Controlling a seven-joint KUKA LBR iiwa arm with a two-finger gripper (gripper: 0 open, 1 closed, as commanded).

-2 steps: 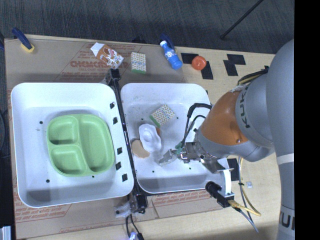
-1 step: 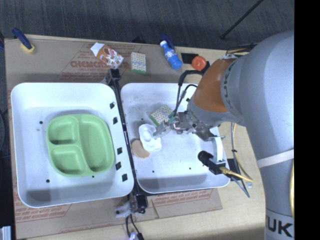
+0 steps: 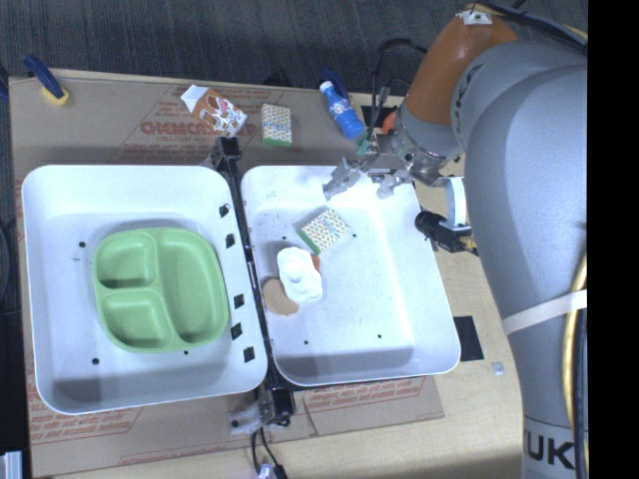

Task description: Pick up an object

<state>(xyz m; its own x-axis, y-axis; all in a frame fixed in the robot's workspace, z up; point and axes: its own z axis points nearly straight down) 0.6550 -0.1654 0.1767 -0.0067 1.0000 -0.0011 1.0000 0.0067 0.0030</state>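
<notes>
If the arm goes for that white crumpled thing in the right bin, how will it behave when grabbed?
The white crumpled thing looks soft and bunched, so it would probably squash and droop rather than hold its shape. It seems light, so a nudge may just drag it along the right bin. It lies against a tan disc, which might shift with it.

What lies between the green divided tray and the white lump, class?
In the camera view, the black clips joining the two bins' meeting rims lie between the green divided tray and the white lump, plus bare bin floor.
</notes>
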